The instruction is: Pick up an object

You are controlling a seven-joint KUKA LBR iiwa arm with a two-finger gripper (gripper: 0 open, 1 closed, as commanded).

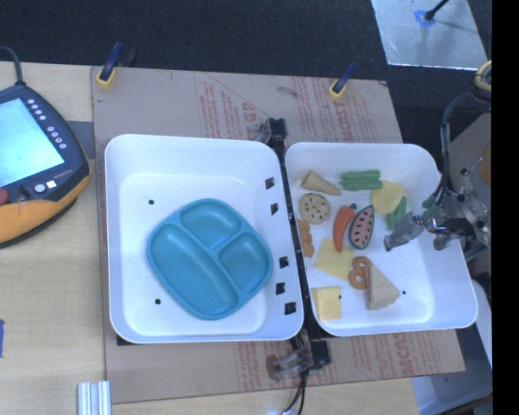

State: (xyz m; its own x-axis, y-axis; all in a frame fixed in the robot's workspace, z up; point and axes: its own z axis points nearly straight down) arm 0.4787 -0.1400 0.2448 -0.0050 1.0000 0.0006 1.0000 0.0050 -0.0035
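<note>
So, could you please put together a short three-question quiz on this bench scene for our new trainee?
1. True or false: the blue divided plate lies in the left bin.
2. Multiple choice: the end effector is above which place? A) the left bin B) the right bin C) the cardboard in front of the bins
3. Fill in: the watermelon slice lies just right of the ______ carrot.

Key
1. True.
2. B: it is above the right bin's right part, near the yellow and green pieces.
3. Orange.
</note>
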